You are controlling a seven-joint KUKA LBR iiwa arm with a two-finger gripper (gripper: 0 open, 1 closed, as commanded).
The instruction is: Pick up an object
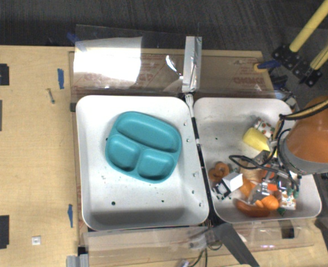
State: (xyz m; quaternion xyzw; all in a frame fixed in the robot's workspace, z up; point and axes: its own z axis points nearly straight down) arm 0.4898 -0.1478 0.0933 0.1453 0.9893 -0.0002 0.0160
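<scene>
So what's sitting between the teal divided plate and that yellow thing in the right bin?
In the camera view, between the teal plate and the yellow object lie the bins' adjoining rims, then bare white floor of the right bin.

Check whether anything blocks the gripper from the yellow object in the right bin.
Nothing visible stands between them. The gripper sits low in the right bin among orange items, and the yellow object lies just above it in the view, with black cables looping across the gap.
</scene>
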